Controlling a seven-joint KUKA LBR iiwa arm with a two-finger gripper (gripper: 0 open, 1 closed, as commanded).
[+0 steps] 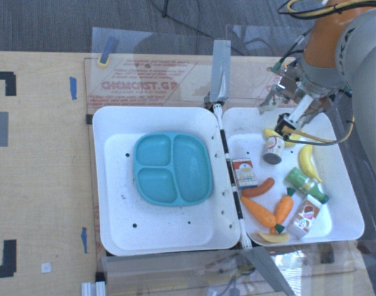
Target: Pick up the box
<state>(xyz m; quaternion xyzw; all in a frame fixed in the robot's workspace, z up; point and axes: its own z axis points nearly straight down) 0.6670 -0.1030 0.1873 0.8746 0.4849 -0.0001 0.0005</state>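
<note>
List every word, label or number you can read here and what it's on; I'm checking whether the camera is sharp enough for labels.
Red print on the clear sheet behind the bins: large letters, too blurred to read with confidence.
Small box in the right bin: label too small to read.
Carton: print too small to read.
Can: label unreadable.

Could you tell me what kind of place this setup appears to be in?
Probably a robotics lab bench set up for pick-and-place trials: a wooden bench bears two white bins, one holding a teal divided plate, the other toy food and a small box, with the arm above.
</note>
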